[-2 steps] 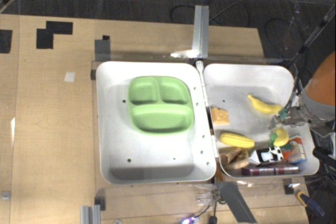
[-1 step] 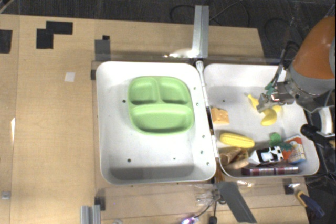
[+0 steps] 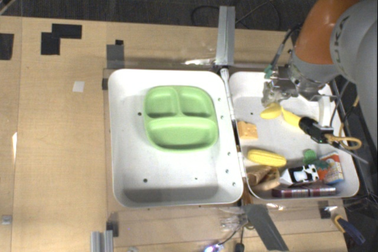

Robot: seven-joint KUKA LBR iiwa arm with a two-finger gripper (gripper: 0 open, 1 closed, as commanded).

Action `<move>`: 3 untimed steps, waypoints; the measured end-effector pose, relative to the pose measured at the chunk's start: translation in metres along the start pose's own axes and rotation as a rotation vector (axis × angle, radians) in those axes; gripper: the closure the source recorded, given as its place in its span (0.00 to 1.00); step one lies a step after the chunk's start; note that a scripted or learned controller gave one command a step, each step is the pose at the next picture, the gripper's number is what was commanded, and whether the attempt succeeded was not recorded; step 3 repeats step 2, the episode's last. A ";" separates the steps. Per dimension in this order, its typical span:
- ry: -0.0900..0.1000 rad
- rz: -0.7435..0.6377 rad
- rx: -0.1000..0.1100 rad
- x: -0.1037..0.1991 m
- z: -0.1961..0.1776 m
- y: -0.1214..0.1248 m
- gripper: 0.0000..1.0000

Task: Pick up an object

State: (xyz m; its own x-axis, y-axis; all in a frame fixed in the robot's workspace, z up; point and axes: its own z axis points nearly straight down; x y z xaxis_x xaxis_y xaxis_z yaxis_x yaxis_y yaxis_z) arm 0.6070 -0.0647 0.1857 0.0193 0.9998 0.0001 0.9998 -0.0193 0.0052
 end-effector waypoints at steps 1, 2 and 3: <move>0.000 -0.034 0.000 0.035 -0.014 0.025 1.00; 0.000 -0.073 0.000 0.041 -0.034 -0.013 1.00; 0.000 -0.073 0.000 0.041 -0.034 -0.013 1.00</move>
